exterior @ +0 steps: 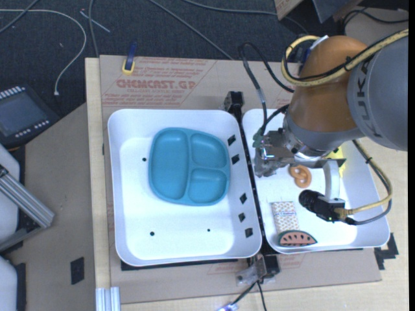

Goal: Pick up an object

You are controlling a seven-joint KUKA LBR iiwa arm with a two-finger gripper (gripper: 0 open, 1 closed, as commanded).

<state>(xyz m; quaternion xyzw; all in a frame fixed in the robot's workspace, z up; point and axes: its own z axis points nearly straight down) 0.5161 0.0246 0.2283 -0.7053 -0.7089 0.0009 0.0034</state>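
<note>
Claw (269,162) low in the right bin (363,235), pretzel (299,175) just beside it; finger state, I cannot tell.

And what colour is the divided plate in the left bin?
Light blue, plain; the divided plate shows clearly in the camera view.

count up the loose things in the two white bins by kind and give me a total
Blue divided plate: 1
Pretzel: 1
Patterned square packet: 1
Watermelon slice: 1
Yellow item, mostly hidden under the arm: 1
Total: 5
</note>
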